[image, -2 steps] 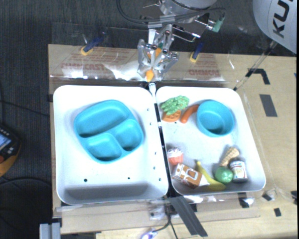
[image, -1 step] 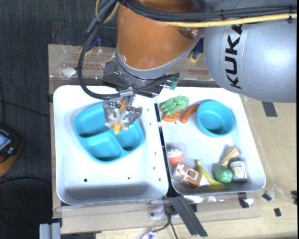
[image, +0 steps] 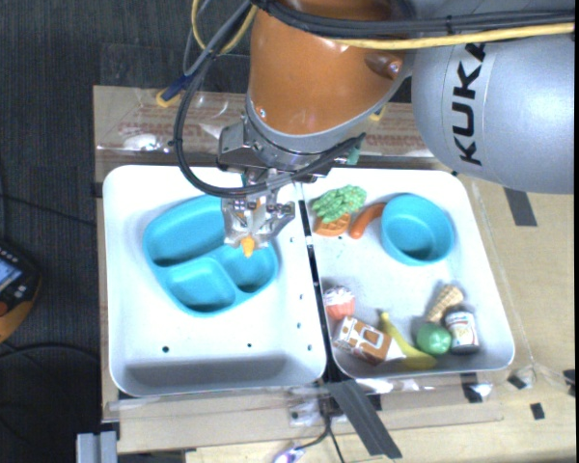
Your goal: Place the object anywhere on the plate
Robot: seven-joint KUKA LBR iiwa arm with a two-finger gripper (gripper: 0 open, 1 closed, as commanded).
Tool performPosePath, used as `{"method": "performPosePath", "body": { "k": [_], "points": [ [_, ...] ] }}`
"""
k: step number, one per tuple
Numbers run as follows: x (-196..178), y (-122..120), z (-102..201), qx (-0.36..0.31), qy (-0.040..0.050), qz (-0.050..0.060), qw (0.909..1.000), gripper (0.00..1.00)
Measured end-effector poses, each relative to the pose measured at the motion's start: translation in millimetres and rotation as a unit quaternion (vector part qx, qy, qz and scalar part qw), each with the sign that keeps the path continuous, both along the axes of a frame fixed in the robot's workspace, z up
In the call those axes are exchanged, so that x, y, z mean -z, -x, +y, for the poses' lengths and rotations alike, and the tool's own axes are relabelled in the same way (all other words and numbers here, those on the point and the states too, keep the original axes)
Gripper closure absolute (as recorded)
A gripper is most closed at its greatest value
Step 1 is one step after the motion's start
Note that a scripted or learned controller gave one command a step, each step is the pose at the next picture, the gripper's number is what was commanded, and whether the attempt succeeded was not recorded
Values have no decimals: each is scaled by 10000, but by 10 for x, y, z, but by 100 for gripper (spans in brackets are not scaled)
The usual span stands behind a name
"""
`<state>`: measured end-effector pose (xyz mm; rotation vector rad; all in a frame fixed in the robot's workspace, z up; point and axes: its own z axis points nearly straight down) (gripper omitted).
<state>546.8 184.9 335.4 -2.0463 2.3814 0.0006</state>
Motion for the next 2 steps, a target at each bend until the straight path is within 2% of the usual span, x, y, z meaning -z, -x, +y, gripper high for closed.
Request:
{"method": "performPosePath", "body": {
  "k": [1,2],
  "points": [
    [-2,0,1,-2,-2,-2,10000,0],
    [609,153,200,-1514,0,4,9885,0]
  ]
}}
